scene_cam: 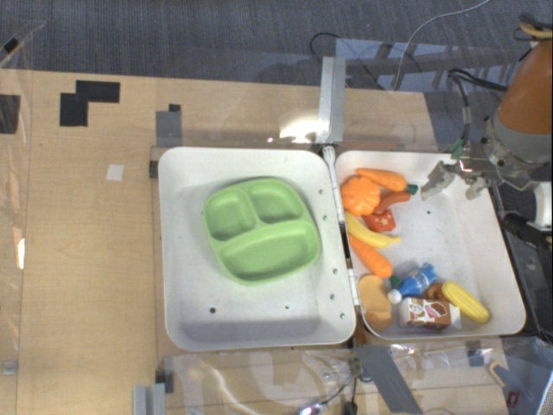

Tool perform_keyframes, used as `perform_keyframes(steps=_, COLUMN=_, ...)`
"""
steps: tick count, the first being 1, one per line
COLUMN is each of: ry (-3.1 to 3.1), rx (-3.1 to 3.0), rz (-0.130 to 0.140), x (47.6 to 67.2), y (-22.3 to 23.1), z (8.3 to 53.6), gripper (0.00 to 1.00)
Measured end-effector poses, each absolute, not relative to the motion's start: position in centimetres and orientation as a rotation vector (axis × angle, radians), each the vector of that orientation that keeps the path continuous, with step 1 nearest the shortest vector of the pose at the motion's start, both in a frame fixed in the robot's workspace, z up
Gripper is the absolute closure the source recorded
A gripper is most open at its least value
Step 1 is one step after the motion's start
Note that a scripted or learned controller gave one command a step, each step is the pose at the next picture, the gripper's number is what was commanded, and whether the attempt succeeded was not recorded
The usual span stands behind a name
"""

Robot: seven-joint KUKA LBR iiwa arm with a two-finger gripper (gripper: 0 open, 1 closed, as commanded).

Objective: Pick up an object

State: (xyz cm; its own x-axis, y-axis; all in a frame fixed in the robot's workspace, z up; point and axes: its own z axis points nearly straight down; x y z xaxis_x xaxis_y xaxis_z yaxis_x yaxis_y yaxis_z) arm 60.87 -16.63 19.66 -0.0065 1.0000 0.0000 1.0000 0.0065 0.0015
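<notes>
one arm [527, 102] from right, hand [455, 178] open above right bin [501, 258]

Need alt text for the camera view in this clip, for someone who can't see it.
The robot arm's claw hangs open over the top right of the right bin, holding nothing. That bin holds toy food along its left and bottom: carrots, a banana, a blue bottle and a corn cob. The left bin holds a green divided plate.

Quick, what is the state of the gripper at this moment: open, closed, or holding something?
Gripper: open, nothing between its fingers, hovering over the upper right part of the right bin.
</notes>
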Motion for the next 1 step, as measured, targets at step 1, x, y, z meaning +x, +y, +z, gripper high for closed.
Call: perform_keyframes(steps=1, ry=2.228, rx=2.21, rz=0.003, x=62.86, y=-10.97, z=10.48, gripper=0.0)
